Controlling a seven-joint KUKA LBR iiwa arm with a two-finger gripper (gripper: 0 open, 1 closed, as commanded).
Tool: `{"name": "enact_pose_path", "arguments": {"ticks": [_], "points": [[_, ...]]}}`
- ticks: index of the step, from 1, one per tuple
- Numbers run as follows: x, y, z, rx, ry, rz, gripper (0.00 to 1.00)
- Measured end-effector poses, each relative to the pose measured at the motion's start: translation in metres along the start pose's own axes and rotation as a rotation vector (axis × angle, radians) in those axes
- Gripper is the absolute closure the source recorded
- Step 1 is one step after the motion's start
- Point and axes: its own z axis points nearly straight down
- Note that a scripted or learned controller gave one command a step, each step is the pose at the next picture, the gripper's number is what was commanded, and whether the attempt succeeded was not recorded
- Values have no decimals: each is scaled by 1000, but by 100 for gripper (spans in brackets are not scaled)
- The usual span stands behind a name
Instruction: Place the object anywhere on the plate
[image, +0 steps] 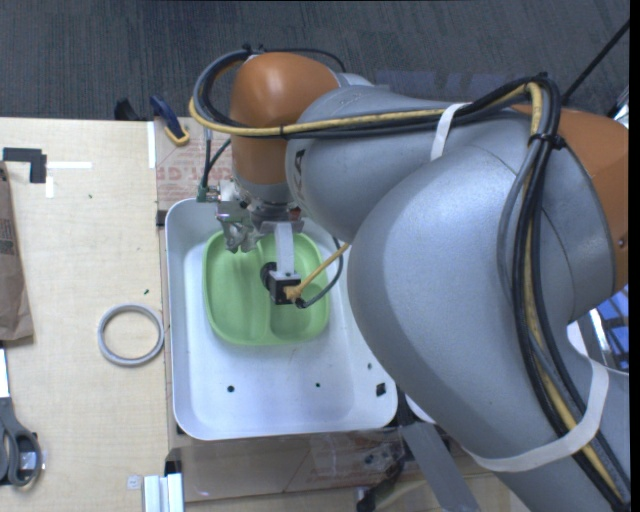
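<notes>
The arm (470, 260) looms closest, a broad smooth grey casing with black and yellow cables strapped along it by pale bands, filling the view's right. Below it, at the near left corner of the pale wood-grain worktop (80, 250), lies a pair of scissors (12, 445) with grey looped handles. Beside them starts the white bin (190, 390), a shallow glossy plastic tray with rounded corners; three small dark specks dot its near floor. Left of the bin and just apart from its wall, a flat grey-white ring (105, 335) lies on the wood.

Further in, the plate (228, 295) sits in the middle of the bin: light green, matte, a rounded square with a raised rim and a faint crease down its centre. The hand (242, 238) hangs over the plate's far edge, a cluster of bare metal parts under the wrist. How far it is open cannot be told, nor whether it has hold of anything; the object to be placed cannot be made out.

Above the hand swells the glossy orange band (280, 90). Against the left edge rests a crumpled brown paper bag (12, 260).
</notes>
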Motion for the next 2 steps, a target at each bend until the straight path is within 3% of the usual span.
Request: {"name": "enact_pose_path", "arguments": {"ticks": [1,2], "points": [[2,0,-1,-2,3,-1,0],[0,1,-10,-1,0,-2,100]]}}
